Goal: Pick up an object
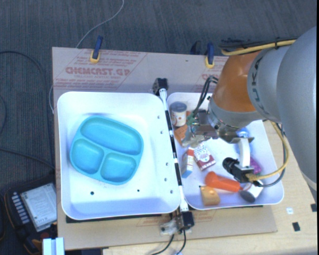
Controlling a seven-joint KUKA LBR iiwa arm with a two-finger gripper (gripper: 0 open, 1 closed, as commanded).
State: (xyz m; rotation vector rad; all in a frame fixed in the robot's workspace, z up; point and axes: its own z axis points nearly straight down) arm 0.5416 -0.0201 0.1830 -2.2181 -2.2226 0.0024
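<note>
Right bin (274, 193), near edge at the bottom of the frame: tan block (209, 196), then an orange piece (221, 182) just above it, lying across. Further up, a red-white packet (202, 156) mid-bin, long axis slanting upper left to lower right. A white tube (245, 152) stands to its right, running up-down. Left bin (95, 201) holds a blue plate (106, 149), well apart from the arm. Gripper (194, 136) sits low over the right bin's left half, just above and left of the packet; can't tell if it's apart or together, and nothing is seen clamped in it. Can (178, 112) is beyond, upper left of the gripper. Likeliest target is the packet: nearest, toward lower right, so a short shift that way plus wrist turn across its slant.
</note>
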